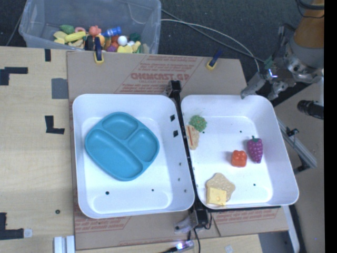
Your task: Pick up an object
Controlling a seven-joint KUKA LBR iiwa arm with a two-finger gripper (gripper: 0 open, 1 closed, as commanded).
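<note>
Partly blurred jaws [258,86] beyond bin [274,109]

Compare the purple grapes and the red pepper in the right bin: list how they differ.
The purple grapes are purple with a green stem on top and stand taller; the red pepper is red-orange, squat and blocky. The grapes lie nearer the right bin's right wall, the pepper just left of them and slightly lower in the view. Both are small toy foods lying close together on the bin floor.

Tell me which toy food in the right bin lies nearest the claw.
The purple grapes, by the bin's right wall, lie nearest the claw. The red pepper, broccoli and sandwich lie farther off.
</note>
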